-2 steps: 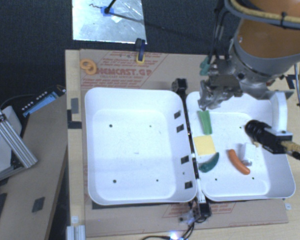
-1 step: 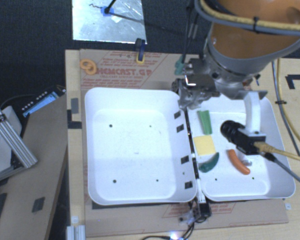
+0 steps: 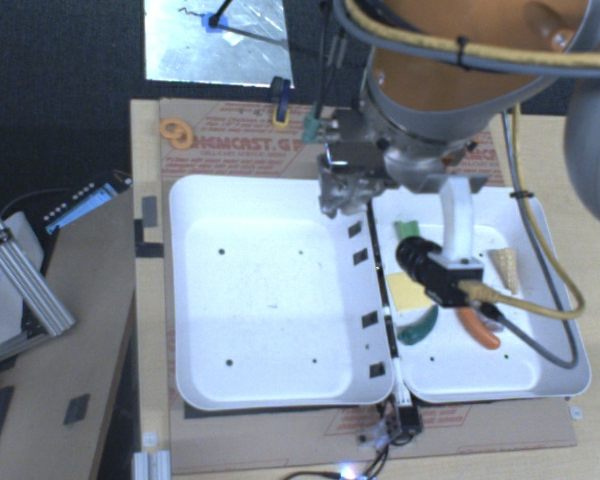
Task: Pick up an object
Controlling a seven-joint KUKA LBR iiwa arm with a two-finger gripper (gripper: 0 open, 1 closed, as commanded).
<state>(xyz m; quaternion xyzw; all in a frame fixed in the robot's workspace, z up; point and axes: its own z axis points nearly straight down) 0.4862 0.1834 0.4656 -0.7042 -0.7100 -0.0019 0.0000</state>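
Above the far end of the seam between two shallow white bins, the grey metal end effector (image 3: 345, 200) of a KUKA arm hangs over the rims, as seen from the fixed overhead camera. From this angle it is impossible to tell whether it is spread or pressed together, and nothing is seen in its grasp.

Every candidate for pick-up lies in the right bin (image 3: 540, 368), on the side nearest the divider and the arm's reach. A small bright green piece (image 3: 407, 229) sits at the far left of that bin, closest to the end effector. Nearer the camera lies a flat pale yellow slab (image 3: 404, 290), with a dark green curved piece (image 3: 420, 326) just beside its near edge. An orange carrot-shaped piece (image 3: 480, 330) rests to their right, and a beige ridged cone (image 3: 505, 266) lies farther back, apart from the rest.

The left bin (image 3: 270, 268) appears set aside to receive whatever is lifted. Both bins rest on a printed brown cardboard sheet (image 3: 240, 143) on the table (image 3: 100, 298), which likely keeps them from sliding. An orange ring (image 3: 176, 133) lies on the cardboard beyond the left bin, outside the work area.

The pick-up looks not yet begun. The end effector must shift right and descend, and the green piece seems the shortest reach. The flat slab looks hardest to grip.
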